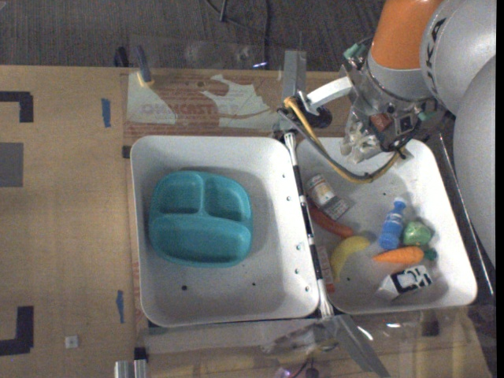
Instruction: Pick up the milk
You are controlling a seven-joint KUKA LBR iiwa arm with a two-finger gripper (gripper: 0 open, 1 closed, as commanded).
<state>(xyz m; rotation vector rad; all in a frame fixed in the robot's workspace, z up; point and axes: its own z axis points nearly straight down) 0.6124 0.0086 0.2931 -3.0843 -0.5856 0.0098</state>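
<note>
camera view, i'm reading from the near edge back. the milk (411, 279), a small white carton with black markings, lies in the near right corner of the right bin (441, 298), touching nothing that i can make out except the bin floor. just behind it an orange carrot (398, 256) lies across, with a green item (417, 232) at its right end and a blue bottle (392, 224) standing just behind it. left of the carrot sits a yellow lemon-like fruit (349, 252), and behind that a red pepper-like piece (331, 223) and a small can (326, 194) near the divider. in the left bin (157, 286) a teal divided tray (200, 216) rests flat, left of centre. further back, the hand (357, 148) hangs over the far side of the right bin, well apart from the milk, with nothing between its fingers; i cannot tell how wide they are set. a yellow cable (331, 157) loops beside it. above that the orange band (405, 22) and grey arm come in from the right. the tan surface (63, 227) carries both bins.
</note>
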